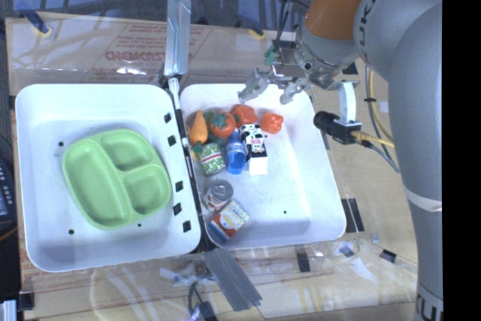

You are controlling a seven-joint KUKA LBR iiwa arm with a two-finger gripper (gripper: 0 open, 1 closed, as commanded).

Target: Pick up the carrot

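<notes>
Gripper [272, 91] above the far rim of the right bin [319, 184], fingers spread, nothing between them.

Carrot [198, 128]: orange, lying in the right bin against its left wall, nearer the camera and to the left of the gripper, well apart from it; long axis runs roughly far to near, thicker end nearer the camera. Just right of the carrot: tomato [221, 123], then red pepper [244, 115] and a second red piece [271, 122], all crowded together. On the carrot's near side: green packet [210, 158], blue cup [236, 156], cow-print carton [256, 140], tin [219, 194], small box [230, 219]; labels unreadable. Right half of the right bin bare. Left bin [37, 184]: green divided plate [116, 178]. Red print on the cardboard [135, 52] beyond the bins, illegible.
</notes>
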